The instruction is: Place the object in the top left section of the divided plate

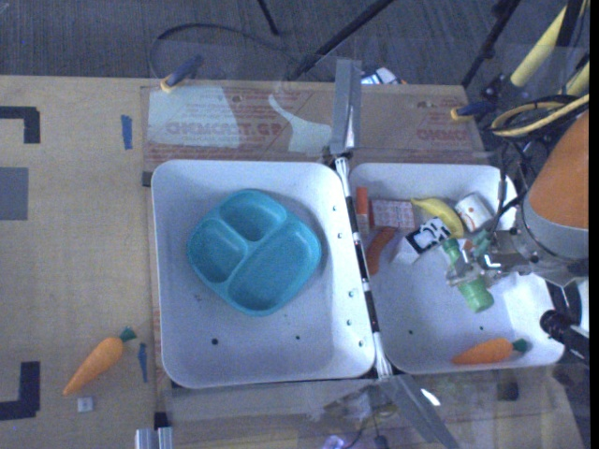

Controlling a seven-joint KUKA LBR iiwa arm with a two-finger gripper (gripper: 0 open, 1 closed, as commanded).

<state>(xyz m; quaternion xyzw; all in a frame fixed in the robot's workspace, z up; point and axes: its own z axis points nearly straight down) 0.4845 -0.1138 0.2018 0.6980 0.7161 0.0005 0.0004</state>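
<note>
A blue divided plate (255, 251) lies in the left bin (173, 288), turned at an angle, with two small sections toward the top and left and one large section at the lower right. All its sections hold nothing. My gripper (474, 267) hangs low in the right bin (421, 330), directly over a green bottle-like object (477, 296). The green object's ends stick out above and below the gripper. Whether it is gripped is unclear from this view.
Around the gripper the right bin holds a banana (438, 213), a white cylinder (473, 209), a black-and-white tag (429, 235), a reddish piece (379, 249), a card (391, 214) and a toy carrot (485, 352). Another carrot (94, 363) lies on the bench at the left.
</note>
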